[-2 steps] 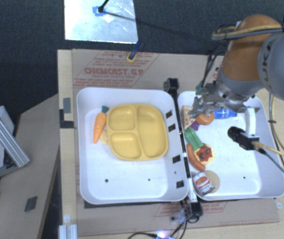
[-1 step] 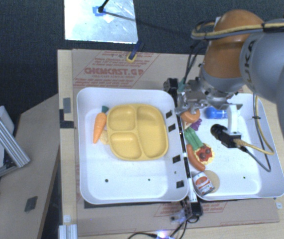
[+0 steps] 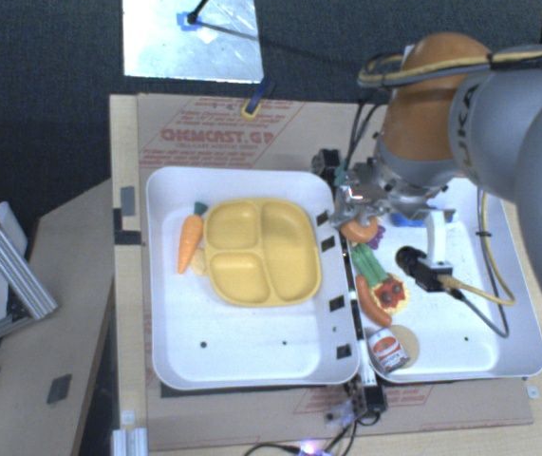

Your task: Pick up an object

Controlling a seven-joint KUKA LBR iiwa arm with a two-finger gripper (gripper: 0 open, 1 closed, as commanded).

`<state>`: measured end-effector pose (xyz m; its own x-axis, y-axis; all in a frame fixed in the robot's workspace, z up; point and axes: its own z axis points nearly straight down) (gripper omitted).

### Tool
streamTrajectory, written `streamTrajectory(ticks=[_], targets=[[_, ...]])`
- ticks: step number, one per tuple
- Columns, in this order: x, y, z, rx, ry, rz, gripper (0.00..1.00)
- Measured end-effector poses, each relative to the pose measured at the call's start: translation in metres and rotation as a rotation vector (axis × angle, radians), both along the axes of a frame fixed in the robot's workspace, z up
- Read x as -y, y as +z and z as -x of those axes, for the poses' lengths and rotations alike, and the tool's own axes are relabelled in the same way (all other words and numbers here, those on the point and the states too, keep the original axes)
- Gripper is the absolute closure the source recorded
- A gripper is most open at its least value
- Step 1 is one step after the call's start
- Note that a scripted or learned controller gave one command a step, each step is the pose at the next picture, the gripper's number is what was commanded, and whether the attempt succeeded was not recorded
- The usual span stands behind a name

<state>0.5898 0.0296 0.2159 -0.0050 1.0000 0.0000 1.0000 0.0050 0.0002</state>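
Camera view looked down on two bins, so starting nearest: a small can [image 3: 387,350] sat in the right bin's [image 3: 498,350] near left corner. Just past it, a pizza toy [image 3: 387,295] and a green toy [image 3: 368,262] lay in a row hugging that bin's left edge, touching or almost touching. Next up the same edge was an orange toy [image 3: 359,229], my guess for the pick target, since the gripper [image 3: 351,200] hung right over its far side, close to the left wall. Honestly couldn't tell if the gripper was wide, narrow or holding anything; the wrist hid it. A blue thing [image 3: 405,219] peeked out beside it.

Over in the left bin [image 3: 242,350], a yellow plate [image 3: 256,253] sat mid-bin with a carrot [image 3: 189,240] against its left edge.

What worried me: everything in that row was jammed along the wall. I reckoned a descent could clip the bin rim, or close on two toys at once, or just shove the orange toy into the green toy instead of gripping it. Rounded plastic looked slippery too.
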Motion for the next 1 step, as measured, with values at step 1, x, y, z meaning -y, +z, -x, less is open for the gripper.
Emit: streamTrajectory(ticks=[1], targets=[[-0.0085, 0.0082, -0.0146, 0.003, 0.001, -0.001, 1.0]])
